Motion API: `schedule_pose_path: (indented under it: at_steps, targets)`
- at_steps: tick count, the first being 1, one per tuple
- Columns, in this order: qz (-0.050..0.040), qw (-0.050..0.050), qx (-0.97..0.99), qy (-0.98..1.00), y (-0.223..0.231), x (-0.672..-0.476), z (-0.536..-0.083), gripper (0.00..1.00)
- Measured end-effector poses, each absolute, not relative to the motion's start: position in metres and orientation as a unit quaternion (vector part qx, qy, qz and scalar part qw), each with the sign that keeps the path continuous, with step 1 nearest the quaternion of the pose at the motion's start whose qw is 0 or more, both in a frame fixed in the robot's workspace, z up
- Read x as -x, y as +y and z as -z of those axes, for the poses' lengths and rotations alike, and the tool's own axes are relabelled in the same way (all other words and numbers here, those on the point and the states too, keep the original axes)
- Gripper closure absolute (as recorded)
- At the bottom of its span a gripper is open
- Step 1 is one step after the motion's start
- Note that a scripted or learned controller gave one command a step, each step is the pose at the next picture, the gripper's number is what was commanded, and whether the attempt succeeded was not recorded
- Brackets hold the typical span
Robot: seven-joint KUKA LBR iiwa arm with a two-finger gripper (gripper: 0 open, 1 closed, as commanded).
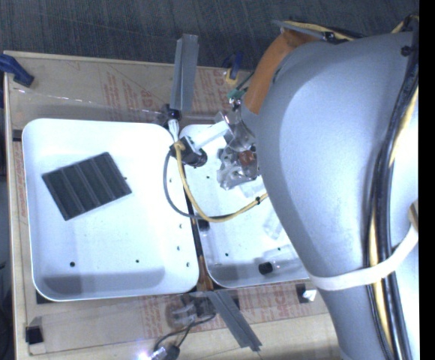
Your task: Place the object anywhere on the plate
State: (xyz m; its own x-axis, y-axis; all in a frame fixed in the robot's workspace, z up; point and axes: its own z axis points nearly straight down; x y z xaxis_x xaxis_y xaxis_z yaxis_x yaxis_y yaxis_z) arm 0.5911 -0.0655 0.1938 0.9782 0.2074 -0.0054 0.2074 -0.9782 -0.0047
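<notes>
From the camera view, the plate (87, 184), a dark ribbed slab, lies bare at nine o'clock in the left bin (97, 276). The gripper (236, 167) hangs over the right bin (232, 276); I cannot tell its state. A small object (265, 267), perhaps the target, sits at five o'clock. Nothing placed yet.

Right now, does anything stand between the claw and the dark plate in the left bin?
Yes: the bins' adjoining rims and a yellow cable looping over them lie between the claw and the plate. Both sit low, so probably passable from above.
</notes>
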Motion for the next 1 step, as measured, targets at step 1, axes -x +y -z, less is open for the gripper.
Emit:
schedule_pose_path:
  at_steps: [1]
  targets:
    - [0.0002, 0.0, 0.989, -0.149, 0.0352, -0.6426, -0.2471, 1.0]
